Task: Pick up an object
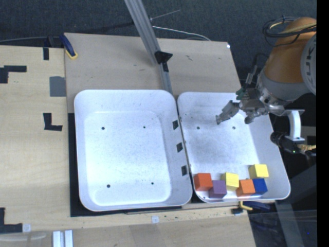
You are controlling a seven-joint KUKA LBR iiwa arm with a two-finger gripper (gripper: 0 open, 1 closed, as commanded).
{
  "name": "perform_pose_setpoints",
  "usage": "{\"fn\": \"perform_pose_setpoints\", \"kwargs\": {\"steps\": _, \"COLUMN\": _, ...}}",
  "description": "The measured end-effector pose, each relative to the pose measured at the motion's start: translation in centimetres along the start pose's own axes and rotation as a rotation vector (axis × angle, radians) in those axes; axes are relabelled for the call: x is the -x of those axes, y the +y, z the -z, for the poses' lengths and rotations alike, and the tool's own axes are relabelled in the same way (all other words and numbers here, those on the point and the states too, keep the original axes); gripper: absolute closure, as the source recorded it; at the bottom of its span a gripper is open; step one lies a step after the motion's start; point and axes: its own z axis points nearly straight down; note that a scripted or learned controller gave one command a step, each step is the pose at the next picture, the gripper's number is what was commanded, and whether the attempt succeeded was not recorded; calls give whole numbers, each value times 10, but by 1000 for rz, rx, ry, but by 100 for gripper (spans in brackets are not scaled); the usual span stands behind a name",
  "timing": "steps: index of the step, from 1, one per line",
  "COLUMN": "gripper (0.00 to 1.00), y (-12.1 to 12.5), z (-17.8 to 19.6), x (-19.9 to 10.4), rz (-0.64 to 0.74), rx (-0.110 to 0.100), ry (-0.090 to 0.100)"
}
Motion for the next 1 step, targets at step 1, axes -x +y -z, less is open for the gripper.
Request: {"fn": "perform_pose_setpoints", "kwargs": {"steps": 1, "gripper": 0, "y": -55, "z": 45, "x": -64, "rz": 11, "rx": 5, "ry": 5}}
